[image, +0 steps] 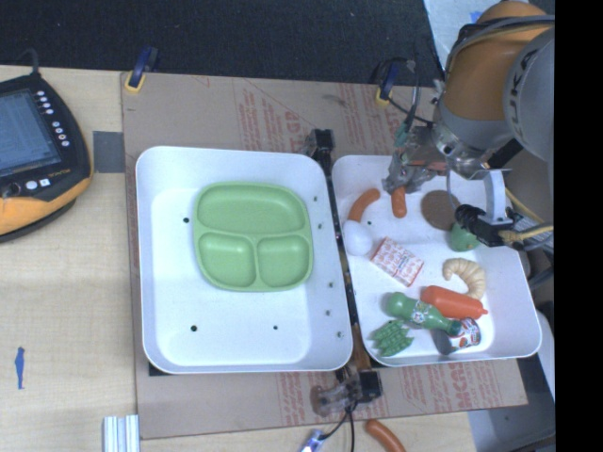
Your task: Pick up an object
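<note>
My gripper (407,175) hangs over the far left part of the right bin (524,281), its tip just above a small red-orange sausage (399,203). An orange sausage (362,204) lies to the left of it and a brown round cookie (438,210) to the right. Lower in the bin lie a white ball (357,240), a red-and-white packet (398,261), a croissant (464,271), a red pepper (454,301), a green bottle (415,310), a green leafy piece (390,336) and a small can (462,335). A green lump (462,238) sits beside the cookie.
The left bin (170,299) holds a green divided plate (252,234). A teach pendant (38,158) lies on the bench at far left. Clamps sit between the bins at the back (321,142) and front (344,392). An orange item (386,434) lies outside the bins at the bottom.
</note>
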Controlling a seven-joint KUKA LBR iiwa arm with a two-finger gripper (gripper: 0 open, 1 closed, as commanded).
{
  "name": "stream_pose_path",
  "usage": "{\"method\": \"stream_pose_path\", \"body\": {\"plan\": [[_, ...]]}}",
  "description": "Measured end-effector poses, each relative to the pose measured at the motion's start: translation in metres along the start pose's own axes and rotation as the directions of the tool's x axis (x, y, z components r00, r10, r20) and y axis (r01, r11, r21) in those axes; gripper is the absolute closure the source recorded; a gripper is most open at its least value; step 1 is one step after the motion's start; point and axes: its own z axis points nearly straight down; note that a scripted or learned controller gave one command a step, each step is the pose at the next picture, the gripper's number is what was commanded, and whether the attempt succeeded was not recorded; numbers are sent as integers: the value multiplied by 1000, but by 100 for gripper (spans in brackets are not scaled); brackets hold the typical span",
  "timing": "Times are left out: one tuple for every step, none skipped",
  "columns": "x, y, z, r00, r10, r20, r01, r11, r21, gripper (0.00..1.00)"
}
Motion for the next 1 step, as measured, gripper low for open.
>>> {"method": "stream_pose_path", "body": {"plan": [[38,-29,-17,1000,-1,1,1,1000,3,100]]}}
